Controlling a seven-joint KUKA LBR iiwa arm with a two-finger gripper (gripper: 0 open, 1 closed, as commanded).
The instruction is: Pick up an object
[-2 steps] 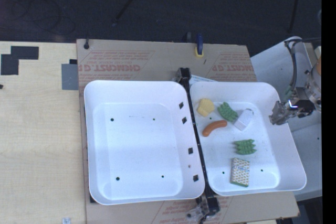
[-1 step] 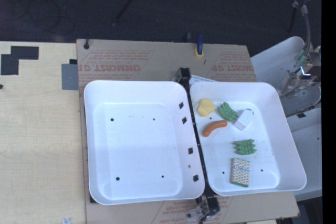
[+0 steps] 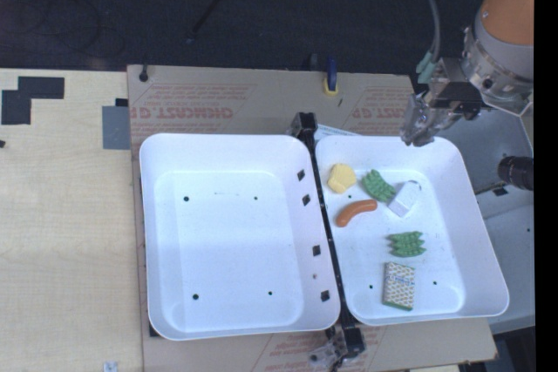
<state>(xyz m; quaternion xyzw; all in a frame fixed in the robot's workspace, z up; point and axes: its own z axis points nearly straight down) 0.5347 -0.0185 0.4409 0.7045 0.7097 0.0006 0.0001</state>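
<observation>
Nothing picked up yet; the whole grasp left to do. Gripper (image 3: pixel 418 135) poised over the right bin's (image 3: pixel 475 213) far edge, nothing between its fingers; open or closed, cannot tell. Below and left of it in that bin: yellow block (image 3: pixel 342 178), orange sausage (image 3: pixel 356 212), green toy (image 3: pixel 377 186). More directly below: white block (image 3: pixel 404 199), green pods (image 3: pixel 406 244), patterned card (image 3: pixel 399 285). All small, lying loose and apart.
</observation>
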